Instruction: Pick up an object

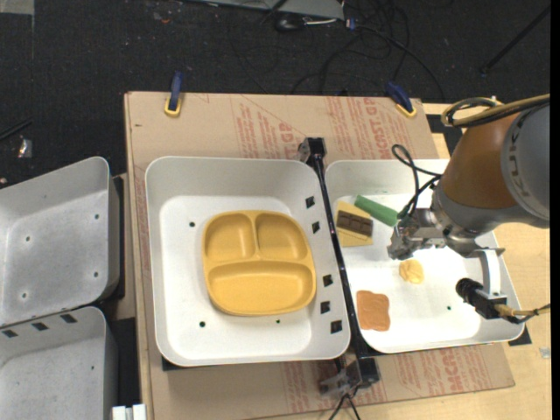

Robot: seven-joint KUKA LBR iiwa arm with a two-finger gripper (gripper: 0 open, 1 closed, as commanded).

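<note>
Two bins (166, 234), one yellow tray (259, 262)

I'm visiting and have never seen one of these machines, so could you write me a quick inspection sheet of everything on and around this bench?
Surface: cardboard-covered bench bearing left white bin and right white bin.
Job's things: in the right bin, a green piece, a yellow-and-brown block, a small yellow lump, an orange-brown flat piece.
Clutter: yellow divided tray in the left bin.
Grippers: gripper low over the right bin, just above the yellow lump; holds nothing visible.
Cables: black ones along the arm; more on the floor behind.
Surroundings: dark floor, blue-and-yellow clamps, grey metal panels at left.
</note>
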